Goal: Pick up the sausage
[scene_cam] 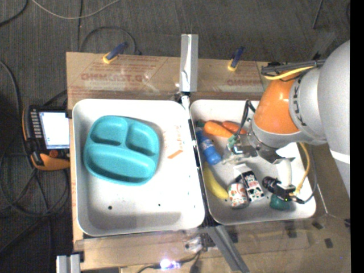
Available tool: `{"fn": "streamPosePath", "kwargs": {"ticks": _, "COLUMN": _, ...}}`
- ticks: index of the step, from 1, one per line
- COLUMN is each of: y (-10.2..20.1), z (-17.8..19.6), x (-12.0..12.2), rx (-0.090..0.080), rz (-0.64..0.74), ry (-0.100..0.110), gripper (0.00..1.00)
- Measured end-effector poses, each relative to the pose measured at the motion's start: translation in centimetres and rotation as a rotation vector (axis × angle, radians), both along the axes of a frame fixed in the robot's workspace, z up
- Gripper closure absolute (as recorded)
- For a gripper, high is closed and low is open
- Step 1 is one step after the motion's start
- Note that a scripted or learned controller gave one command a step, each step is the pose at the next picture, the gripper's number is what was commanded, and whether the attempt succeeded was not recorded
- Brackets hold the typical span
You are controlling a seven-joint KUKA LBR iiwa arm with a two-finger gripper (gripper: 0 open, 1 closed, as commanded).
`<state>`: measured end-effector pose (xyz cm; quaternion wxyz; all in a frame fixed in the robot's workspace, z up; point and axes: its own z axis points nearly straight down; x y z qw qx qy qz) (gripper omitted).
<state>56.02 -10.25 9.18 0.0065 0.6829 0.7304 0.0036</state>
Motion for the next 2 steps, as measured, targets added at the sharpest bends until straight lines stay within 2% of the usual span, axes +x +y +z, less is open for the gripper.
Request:
{"fn": "streamPosePath", "kwargs": {"ticks": 1, "y": -0.1, "z": 0.1, "x": -3.0, "rx": -0.01, "rz": 0.389, "ry": -0.011, "gripper": 1.0}}
{"fn": "streamPosePath", "kwargs": {"ticks": 2, "y": 3.6, "z": 11.9, "x": -1.9, "rx": -0.002, "rz": 0.784, "ry": 0.014, "gripper": 1.0}}
